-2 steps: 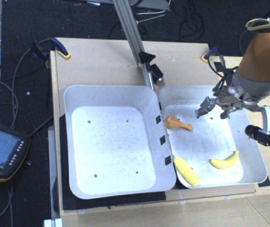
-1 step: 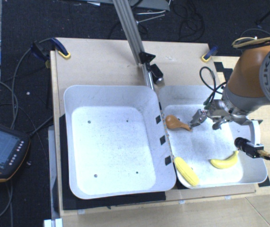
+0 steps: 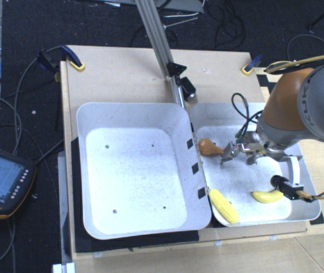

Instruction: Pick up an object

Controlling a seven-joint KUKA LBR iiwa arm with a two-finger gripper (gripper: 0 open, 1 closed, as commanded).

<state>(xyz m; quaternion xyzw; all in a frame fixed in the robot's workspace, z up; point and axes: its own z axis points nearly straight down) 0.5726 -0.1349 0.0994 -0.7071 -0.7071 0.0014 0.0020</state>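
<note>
Single arm (image 3: 312, 104) is reaching in over the right bin (image 3: 237, 178), with the gripper (image 3: 228, 152) hanging low above the bin floor.

- Gripper state: whether it is spread or closed is not legible at this slant; nothing is showing clamped in it.
- Brown fruit (image 3: 208, 147): lying just beside the gripper, on the side toward the left bin (image 3: 133, 169). It is the closest object. Whether the tip is touching it or hanging a hair apart is not resolvable.
- Long axis of the brown fruit: appearing to run roughly toward the gripper, narrower end pointing at it, rounder end pointing away. Judgement only; the shape is small here.
- Corn cob (image 3: 223, 206): lying well below the gripper in view, toward the near rim, long axis slanting down and to the view's right.
- Banana (image 3: 267, 196): lying below the gripper and toward the arm's side, well apart from it, curving roughly across the view.

Judgement: the brown fruit is looking like the target, and the pick is not yet made. The coming move is hinging on a short shift from the gripper toward the left bin, so the fruit is sitting centred under it before closing. Risk: a rounded fruit approached end-on is likely to squirt away toward the bin wall.
</note>
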